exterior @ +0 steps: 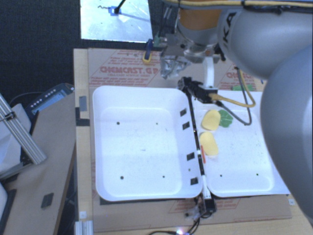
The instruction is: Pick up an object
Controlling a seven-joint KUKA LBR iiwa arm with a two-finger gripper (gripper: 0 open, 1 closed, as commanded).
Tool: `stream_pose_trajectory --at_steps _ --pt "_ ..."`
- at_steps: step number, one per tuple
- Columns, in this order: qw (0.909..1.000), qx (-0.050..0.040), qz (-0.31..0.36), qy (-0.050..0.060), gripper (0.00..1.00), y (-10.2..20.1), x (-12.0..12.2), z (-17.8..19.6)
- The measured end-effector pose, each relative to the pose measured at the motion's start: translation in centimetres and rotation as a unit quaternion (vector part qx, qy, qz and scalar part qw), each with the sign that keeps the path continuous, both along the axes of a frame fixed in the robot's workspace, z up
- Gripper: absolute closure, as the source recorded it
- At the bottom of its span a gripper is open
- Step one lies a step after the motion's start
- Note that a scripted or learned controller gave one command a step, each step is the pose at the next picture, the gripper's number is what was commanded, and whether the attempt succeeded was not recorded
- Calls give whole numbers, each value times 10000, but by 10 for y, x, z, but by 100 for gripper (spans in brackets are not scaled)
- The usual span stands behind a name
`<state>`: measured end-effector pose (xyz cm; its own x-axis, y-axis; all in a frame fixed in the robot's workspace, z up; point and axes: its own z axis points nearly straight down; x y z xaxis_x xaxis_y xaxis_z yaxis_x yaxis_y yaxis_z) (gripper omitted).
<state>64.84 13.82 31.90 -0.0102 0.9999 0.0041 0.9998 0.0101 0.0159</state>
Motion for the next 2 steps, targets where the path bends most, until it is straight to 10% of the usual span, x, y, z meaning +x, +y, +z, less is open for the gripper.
stream_pose_trajectory --at_steps 1,2 --pt "9999 -26 -19 139 100 18 -34 -130" --pt "10000 -12 -23 49 100 32 4 -101"
